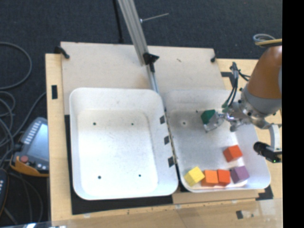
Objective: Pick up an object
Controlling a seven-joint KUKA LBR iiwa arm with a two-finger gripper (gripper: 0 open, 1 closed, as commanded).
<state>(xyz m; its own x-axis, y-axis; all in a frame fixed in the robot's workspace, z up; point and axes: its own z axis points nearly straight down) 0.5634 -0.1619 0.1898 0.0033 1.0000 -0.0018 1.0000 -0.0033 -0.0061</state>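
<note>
The arm reaches in from the right over the right bin. Its jaws are clenched on the green block, which sits between the metal fingers, in the upper middle part of this bin. A red block lies alone nearer the right wall. Along the front wall stand a yellow block, two orange blocks touching each other, and a purple block. The left bin is beside it on the tabletop.

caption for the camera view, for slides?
Gripper at a green block in the right bin; five more blocks near its front edge.
</note>
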